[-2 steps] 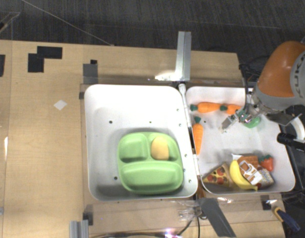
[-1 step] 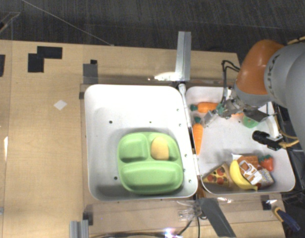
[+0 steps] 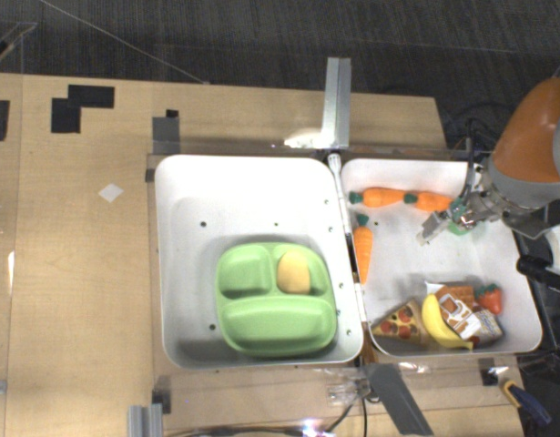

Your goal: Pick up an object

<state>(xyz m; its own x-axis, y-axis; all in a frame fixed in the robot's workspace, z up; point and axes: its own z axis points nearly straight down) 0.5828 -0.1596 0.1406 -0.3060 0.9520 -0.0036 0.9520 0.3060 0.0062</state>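
My gripper (image 3: 453, 218) hangs over the back of the right bin (image 3: 525, 335), just right of and slightly in front of the end of a long carrot (image 3: 384, 197) that lies along the back wall. A small green bit (image 3: 456, 228) shows right at the gripper's tip; I cannot tell whether it is held. A second, shorter carrot (image 3: 362, 253) lies along the bin's left wall. At the front of this bin sit a pizza slice (image 3: 400, 321), a banana (image 3: 437, 324), a brown packet (image 3: 462, 312) and a red strawberry-like piece (image 3: 490, 299).
The left bin (image 3: 184, 208) holds a green divided plate (image 3: 270, 321) with a yellow round fruit (image 3: 294, 271) in its back right compartment. A metal post (image 3: 337, 98) stands behind the divider between the bins. The arm's orange band (image 3: 533, 139) is above the right bin's back right corner.
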